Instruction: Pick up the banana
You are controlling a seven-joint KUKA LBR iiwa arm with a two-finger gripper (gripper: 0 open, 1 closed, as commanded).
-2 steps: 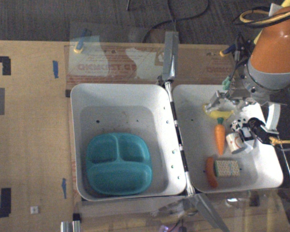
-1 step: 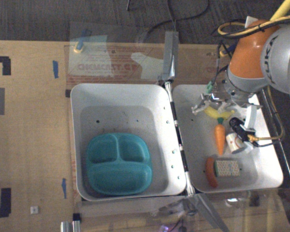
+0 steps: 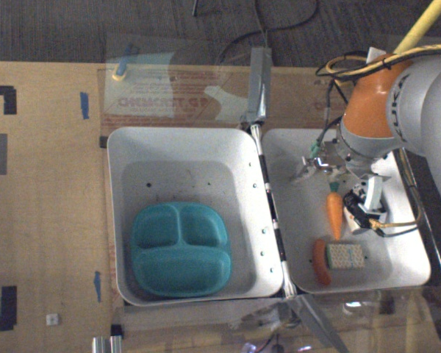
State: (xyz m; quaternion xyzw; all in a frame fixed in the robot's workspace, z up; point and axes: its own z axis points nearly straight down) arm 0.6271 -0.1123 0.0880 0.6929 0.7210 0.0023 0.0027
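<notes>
Brown cardboard-topped bench [image 3: 44, 197], 2 shallow white bins side by side. Left white bin [image 3: 116, 149]: 1 teal plastic plate with 3 compartments [image 3: 180, 248], lying flat in the near half of the floor, the single wide compartment nearest the camera. Right white bin [image 3: 413, 271]: grey arm with orange band [image 3: 371, 109] reaches in from the right, and its hand [image 3: 314, 166] hangs over the far left part of the bin floor. Whether the hand is open or closed cannot be told at this slant, and nothing can be made out in it. Just right of the hand and nearer the camera, a tapered orange carrot [image 3: 334, 213], thick end away from the camera, thin end toward the near wall. Beyond its thin end, a short red-orange sausage-shaped piece [image 3: 320, 262], with a pale dotted rectangular block [image 3: 345, 255] right against its right side. Banana: position cannot be told from this view. On the bench left of the bins, strips of blue tape [image 3: 84, 105].
</notes>
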